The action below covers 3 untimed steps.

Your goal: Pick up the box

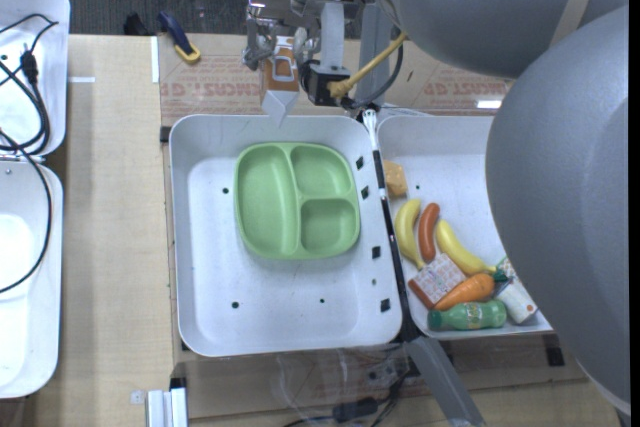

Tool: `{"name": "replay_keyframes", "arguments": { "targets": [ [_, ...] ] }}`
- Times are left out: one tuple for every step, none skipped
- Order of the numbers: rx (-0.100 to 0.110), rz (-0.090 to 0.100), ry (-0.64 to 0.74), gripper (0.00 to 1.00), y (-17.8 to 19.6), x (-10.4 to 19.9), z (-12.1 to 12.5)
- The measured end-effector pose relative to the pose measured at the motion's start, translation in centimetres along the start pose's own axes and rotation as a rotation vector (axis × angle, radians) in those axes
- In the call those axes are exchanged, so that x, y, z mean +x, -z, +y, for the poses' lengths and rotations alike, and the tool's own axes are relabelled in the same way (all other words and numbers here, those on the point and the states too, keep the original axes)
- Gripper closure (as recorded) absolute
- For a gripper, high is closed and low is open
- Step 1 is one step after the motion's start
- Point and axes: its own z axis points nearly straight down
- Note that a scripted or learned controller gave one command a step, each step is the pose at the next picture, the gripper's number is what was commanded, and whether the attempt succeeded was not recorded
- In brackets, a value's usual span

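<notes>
Obs. The claw [285, 65] hangs over the far rim of the left bin [185, 215], up against the cardboard at the back of the worktop [110, 165]. We cannot tell whether it is apart or together. An orange-brown patch sits at its tip, and we cannot say if that is tool, cardboard behind it, or something carried.

We take the box [435, 277] to be the flat red-and-white packet in the right bin [440, 130]. It lies between the sausage [429, 227] and the carrot [465, 291], touching or nearly touching both, with a banana [458, 250] just beside it. It is well apart from the claw.

Step in hand, as we judge it: travel across to the right bin and come down on the box.

- Approach from straight above (the neighbours crowd it on every side).
- Set the grip across the box's short side, so nothing is pushed into the carrot or the green bottle [468, 317].
- Lift vertically before any sideways move.

Hard to read: the grey arm [560, 115] covers much of the right bin, so its near corner and anything there are hidden. The box's print is too small to make out, and its thickness cannot be judged. The green plate [298, 200] in the left bin is plain and is not in the way.
</notes>
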Motion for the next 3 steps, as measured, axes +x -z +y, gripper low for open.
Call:
{"name": "replay_keyframes", "arguments": {
  "targets": [
    [0.004,-0.001,-0.021,1.00,-9.3,0.0,-0.4],
    [0.003,-0.001,-0.081,1.00,-17.0,-0.3,-3.3],
    [0.002,-0.001,-0.204,1.00,-1.6,0.0,-0.4]
  ]
}}
